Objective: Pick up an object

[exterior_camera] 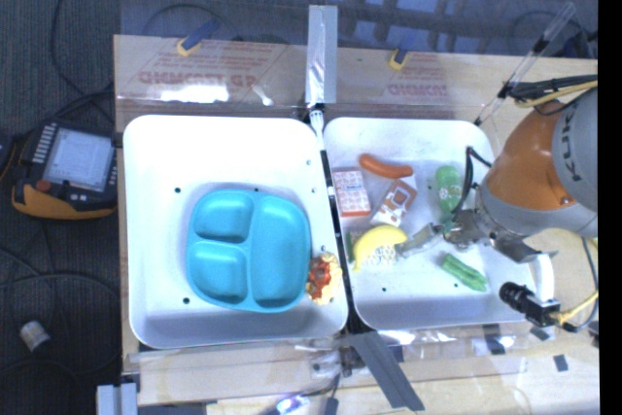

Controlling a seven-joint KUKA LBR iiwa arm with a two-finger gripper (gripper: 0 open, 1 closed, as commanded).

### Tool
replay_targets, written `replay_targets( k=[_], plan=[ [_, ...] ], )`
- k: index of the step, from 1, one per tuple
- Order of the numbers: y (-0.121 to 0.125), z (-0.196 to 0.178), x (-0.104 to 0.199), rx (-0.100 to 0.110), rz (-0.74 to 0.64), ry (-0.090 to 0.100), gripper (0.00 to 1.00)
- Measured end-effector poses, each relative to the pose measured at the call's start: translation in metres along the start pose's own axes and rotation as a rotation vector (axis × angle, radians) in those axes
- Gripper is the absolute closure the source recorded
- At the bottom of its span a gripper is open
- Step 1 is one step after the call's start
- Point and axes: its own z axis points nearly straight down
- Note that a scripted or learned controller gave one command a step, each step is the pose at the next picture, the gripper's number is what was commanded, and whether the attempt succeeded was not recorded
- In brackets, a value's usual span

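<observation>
My gripper [416, 241] reaches into the right bin [418, 311] from the right, low over the bin floor. Its tip lies just right of a yellow lemon-like object [374, 245], close to it or touching it; which one I cannot tell. A green pod-shaped object [464, 271] lies right below the gripper. Behind the wrist sits a round green object [446, 184]. Further back lie an orange sausage [386, 167], a red-and-white packet [351, 191] and a small brown-and-white box [395, 202].
The left bin [155, 160] holds a blue divided plate [248, 248], with a small red-and-orange object [320, 275] against that bin's right wall. The wall between the bins [330, 209] runs just left of the lemon. Cables hang near the arm on the right.
</observation>
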Motion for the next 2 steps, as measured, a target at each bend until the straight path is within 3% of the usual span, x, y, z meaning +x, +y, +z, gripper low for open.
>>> replay_targets(
  k=[1,2],
  plan=[
    [-0.008,-0.001,-0.039,-0.003,-0.065,0.028,0.00],
    [0.055,0.000,-0.039,0.007,0.056,0.024,0.00]
  ],
)
